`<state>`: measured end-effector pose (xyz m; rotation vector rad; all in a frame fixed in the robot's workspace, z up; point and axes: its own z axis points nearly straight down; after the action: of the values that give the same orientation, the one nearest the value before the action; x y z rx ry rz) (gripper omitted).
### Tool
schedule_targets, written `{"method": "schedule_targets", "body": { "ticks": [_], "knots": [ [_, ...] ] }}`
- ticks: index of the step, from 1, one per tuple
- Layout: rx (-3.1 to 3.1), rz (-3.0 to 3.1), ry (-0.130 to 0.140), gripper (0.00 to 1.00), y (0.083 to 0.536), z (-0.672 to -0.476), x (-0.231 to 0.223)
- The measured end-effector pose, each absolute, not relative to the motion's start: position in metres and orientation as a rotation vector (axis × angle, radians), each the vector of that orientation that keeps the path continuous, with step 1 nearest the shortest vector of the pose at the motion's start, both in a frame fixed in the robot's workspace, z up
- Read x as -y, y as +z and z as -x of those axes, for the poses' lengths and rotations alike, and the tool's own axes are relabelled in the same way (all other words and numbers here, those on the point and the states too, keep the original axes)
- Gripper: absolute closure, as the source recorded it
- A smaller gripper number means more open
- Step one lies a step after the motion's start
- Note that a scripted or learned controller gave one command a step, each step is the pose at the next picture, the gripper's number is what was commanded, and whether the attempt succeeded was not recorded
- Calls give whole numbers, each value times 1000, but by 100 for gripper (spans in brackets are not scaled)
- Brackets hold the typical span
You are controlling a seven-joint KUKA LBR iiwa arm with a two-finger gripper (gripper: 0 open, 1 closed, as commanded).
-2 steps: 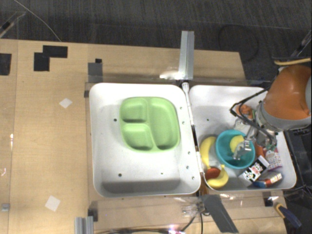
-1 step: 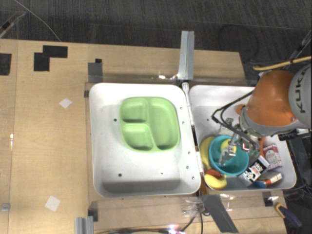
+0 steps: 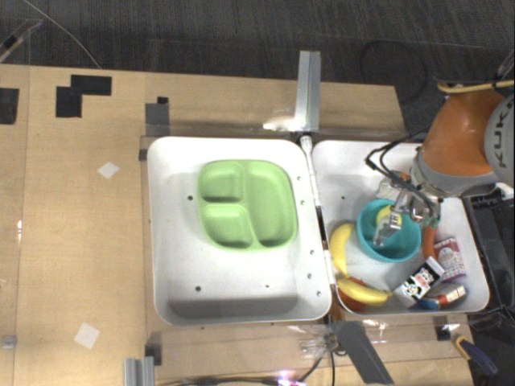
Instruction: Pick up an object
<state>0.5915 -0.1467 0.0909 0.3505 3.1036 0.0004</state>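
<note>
Fingers [image 3: 388,230] parted a little, tips lowered into the teal bowl [image 3: 376,243], nothing visibly clamped between them. Gripper [image 3: 400,220] hanging over the bowl's middle, below the grey wrist and its orange band [image 3: 455,139], reaching in from the right of the camera view. Bowl upright in the right bin [image 3: 342,167], roughly at that bin's centre. Just left of the bowl, touching or nearly touching its rim, a curved yellow banana [image 3: 341,248]. Nearer the front wall, a second yellow piece [image 3: 364,293] lying across something red-orange, too small to name. Right of the bowl, a thin orange-red item [image 3: 431,242], partly hidden by the gripper. At the front right corner, a black-and-white carton [image 3: 420,281], a purple-and-white packet [image 3: 450,257] beside it, and a small blue-and-red item [image 3: 447,298] against the front wall. Black cable [image 3: 385,161] looping above the bin's bare back part. In the left bin [image 3: 165,215], a green divided tray [image 3: 245,203], lying flat near the middle, well apart from the gripper. Between the two bins at the back, an upright metal post [image 3: 309,87].
</note>
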Motion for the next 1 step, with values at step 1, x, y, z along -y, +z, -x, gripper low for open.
{"method": "schedule_targets", "body": {
  "ticks": [1],
  "knots": [
    [-3116, -184, -4, 0, 91, -551, 85]
  ]
}}
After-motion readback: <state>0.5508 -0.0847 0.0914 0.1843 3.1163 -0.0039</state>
